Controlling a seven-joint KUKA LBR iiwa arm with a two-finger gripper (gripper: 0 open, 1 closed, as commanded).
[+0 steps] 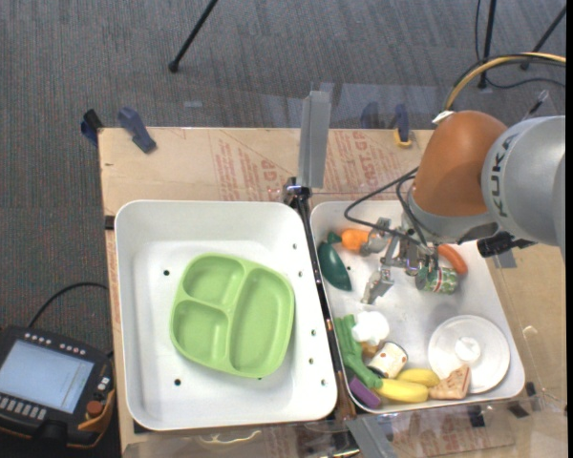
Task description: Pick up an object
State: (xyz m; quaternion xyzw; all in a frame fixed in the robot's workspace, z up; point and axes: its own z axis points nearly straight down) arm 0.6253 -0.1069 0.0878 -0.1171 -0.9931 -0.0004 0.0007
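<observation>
Grey carpet surrounds a wooden bench (220, 160) holding two shallow white bins side by side. Over the right bin (501, 303), the gripper (380, 282) hangs with its fingers spread apart and nothing between them. Just beside it lie a dark green vegetable (333, 267), an orange carrot (353, 239) and a small can (439, 280). Nearer the front edge sit a white plate (482, 351), a banana (406, 390) and a purple-and-green piece (358, 375). The left bin (143, 256) holds a light green divided tray (233, 315). A handheld control pendant (43, 380) rests on the floor at lower left.
</observation>
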